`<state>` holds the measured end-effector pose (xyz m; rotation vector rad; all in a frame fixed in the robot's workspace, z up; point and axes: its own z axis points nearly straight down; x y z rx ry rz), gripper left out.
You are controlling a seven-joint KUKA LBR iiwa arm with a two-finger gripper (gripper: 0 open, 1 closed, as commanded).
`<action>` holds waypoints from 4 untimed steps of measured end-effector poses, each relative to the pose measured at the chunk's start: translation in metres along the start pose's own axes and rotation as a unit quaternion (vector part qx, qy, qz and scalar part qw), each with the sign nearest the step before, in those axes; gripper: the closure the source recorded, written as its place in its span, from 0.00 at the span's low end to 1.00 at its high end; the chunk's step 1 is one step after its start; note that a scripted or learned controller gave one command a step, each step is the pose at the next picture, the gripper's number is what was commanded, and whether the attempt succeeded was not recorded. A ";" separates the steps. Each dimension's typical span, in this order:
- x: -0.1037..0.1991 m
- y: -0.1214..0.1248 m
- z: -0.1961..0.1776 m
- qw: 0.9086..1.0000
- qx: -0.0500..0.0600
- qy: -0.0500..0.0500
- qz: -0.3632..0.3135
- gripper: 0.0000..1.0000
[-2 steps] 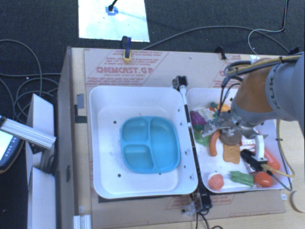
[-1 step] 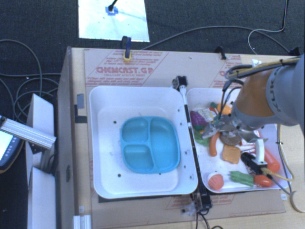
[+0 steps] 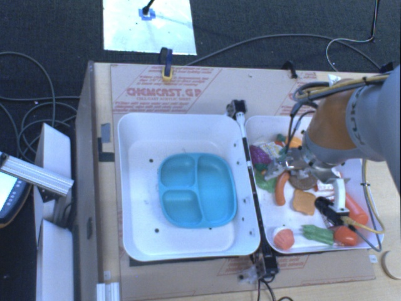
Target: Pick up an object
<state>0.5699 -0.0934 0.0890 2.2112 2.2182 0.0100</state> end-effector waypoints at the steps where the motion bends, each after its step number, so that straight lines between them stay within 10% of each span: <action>1: -0.016 0.061 0.007 0.999 0.049 0.012 0.002 0.00; 2: -0.018 0.057 0.000 0.998 0.057 0.011 0.001 1.00; 3: -0.016 0.060 -0.002 0.999 0.051 0.011 0.000 0.00; 4: -0.018 0.057 -0.011 0.998 0.059 0.011 -0.001 1.00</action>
